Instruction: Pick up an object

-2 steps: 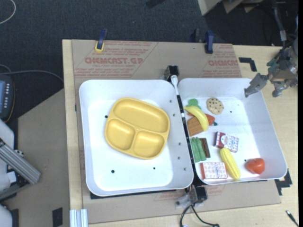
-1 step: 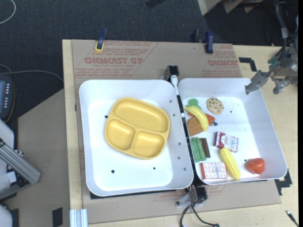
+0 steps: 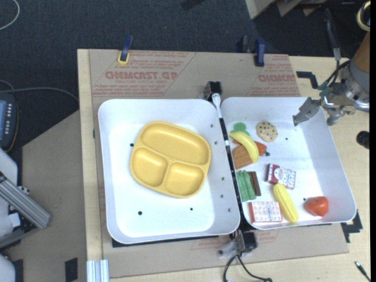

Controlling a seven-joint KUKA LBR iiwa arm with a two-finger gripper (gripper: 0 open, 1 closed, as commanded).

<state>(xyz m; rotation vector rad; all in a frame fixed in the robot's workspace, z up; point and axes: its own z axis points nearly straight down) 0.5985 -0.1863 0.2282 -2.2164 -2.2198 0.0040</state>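
On the worktop [image 3: 176,69], two white bins sit side by side. The left bin [image 3: 117,175] holds a yellow divided plate [image 3: 170,158], tilted slightly. The right bin [image 3: 335,157] holds small items: a cookie [image 3: 267,131] at twelve o'clock from the cluster's middle, a banana [image 3: 247,145] just beside it toward nine, a corn cob [image 3: 285,202] at six, and a tomato [image 3: 317,205] toward four, apart from the rest. The hand [image 3: 318,111] hangs over the right bin's upper right corner, at about two o'clock from the cookie, with nothing between its open fingers.
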